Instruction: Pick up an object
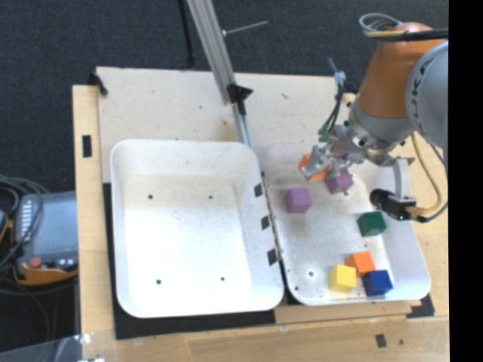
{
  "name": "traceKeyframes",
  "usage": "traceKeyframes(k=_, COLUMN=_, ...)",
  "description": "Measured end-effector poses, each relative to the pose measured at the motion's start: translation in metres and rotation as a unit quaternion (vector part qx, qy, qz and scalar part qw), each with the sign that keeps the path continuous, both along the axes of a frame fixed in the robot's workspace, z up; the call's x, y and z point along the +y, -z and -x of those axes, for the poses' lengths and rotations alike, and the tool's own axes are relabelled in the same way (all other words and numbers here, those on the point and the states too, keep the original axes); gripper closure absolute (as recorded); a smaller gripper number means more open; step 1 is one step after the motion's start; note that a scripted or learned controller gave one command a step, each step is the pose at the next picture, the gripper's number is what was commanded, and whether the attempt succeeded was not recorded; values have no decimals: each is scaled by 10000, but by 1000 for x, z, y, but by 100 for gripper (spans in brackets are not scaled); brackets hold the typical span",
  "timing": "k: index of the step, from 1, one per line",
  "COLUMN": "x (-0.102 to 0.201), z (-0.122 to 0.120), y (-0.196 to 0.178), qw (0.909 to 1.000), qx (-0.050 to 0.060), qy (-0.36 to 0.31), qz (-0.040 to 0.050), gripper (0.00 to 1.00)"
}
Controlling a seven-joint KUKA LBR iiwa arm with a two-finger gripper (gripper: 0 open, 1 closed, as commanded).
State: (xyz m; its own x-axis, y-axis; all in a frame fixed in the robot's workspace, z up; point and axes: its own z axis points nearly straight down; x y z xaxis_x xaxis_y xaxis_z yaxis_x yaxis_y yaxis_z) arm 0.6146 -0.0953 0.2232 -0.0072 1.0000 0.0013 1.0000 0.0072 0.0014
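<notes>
- The tabletop [173,100] is carrying two white bins; the right bin [317,277] is holding coloured blocks.
- The pincer [326,166] is hovering there, beside an orange block [311,163] and a purple block [340,181]; whether it is clenched, I cannot tell.

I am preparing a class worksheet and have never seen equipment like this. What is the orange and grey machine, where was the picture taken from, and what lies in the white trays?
The machine is a robot arm reaching in from the right, with a gripper at its end. One fixed camera looks down on the bench at a slant. Two shallow white bins sit side by side: the left bin and the right bin. The right one holds small blocks: purple, green, orange, yellow and blue. Another purple block and an orange piece lie at the gripper; whether anything is held is unclear.
</notes>
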Motion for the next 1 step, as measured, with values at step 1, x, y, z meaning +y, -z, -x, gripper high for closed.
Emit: traceKeyframes(k=1, x=56, z=-6, y=7, qw=10000, qx=19, qy=1, qz=1, gripper=100)
